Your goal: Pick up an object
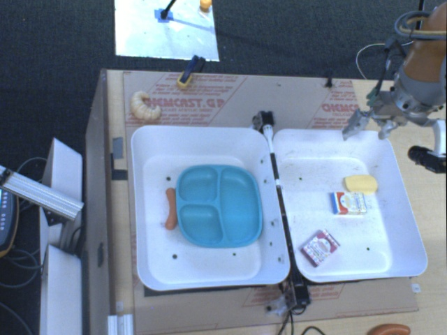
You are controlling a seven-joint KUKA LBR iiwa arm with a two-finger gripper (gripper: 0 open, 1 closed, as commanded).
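Fingers spread and empty, the gripper [368,126] hovers at the right bin's [405,257] one o'clock rim; the yellow block [360,183], carton [348,203] and packet [320,247] lie unpicked.

Spread fingers [368,123] hover over right bin's [401,257] far rim, seemingly holding nothing

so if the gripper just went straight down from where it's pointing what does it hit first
Probably the bare floor of the right bin near its back rim. The gripper hangs above that edge; the yellow block lies nearer the camera, though depth is unclear.
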